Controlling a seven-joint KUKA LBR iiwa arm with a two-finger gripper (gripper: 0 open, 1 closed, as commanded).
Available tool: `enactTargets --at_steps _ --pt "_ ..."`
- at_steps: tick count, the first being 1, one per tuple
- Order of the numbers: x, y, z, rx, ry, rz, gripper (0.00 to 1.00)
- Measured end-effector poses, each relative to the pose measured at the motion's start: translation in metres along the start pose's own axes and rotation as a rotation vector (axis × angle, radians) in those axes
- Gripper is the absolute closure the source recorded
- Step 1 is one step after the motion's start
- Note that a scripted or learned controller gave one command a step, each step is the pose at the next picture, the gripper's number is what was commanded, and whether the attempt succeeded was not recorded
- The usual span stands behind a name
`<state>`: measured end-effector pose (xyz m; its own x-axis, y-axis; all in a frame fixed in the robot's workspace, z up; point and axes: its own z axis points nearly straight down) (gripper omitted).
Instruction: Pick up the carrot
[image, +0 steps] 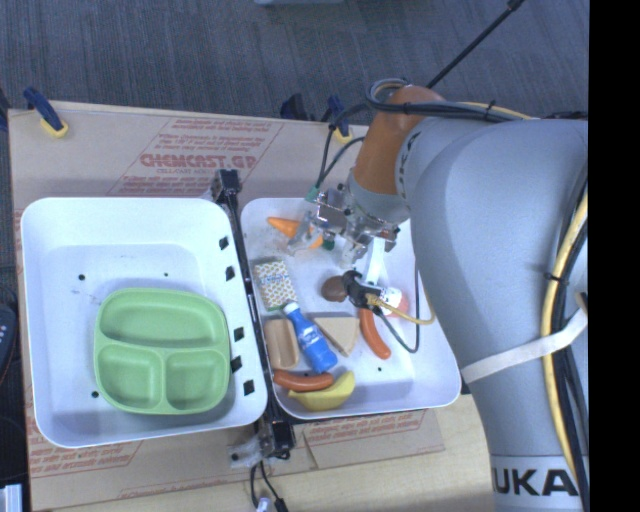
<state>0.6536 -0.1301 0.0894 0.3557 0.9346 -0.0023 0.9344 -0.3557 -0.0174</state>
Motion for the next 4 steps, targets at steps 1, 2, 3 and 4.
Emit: enactTargets --at_steps 1,2,3,4 --pt "0.001 0.001 -0.011 -0.003 0.001 -0.005 1.0" --pt "0.0 0.0 -0.01 0.003 -0.001 -0.006 0.0" --pt "0.014 -0.006 -0.003 0.002 -0.005 0.12 0.0" --pt "0.016 -0.005 -0.012 -0.002 -0.001 0.114 1.0"
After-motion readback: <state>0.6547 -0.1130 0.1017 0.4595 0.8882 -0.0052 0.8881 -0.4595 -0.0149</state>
